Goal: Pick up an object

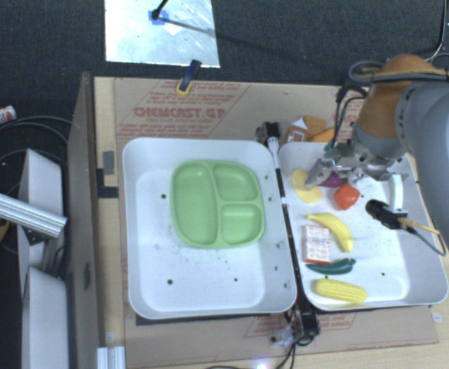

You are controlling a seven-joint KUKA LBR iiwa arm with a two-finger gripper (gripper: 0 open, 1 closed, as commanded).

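- Over the right bin [428, 279], the end effector [326, 172] is hanging at twelve o'clock; I cannot tell its opening.
- Just beside it, a purple object [331, 181] is lying, with a tomato [347, 197] at five o'clock.
- Left bin [144, 229] is carrying a green tray [215, 204].

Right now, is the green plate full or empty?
Empty. The green plate lies flat in the left bin, its three compartments bare; the toy food is in the right bin.
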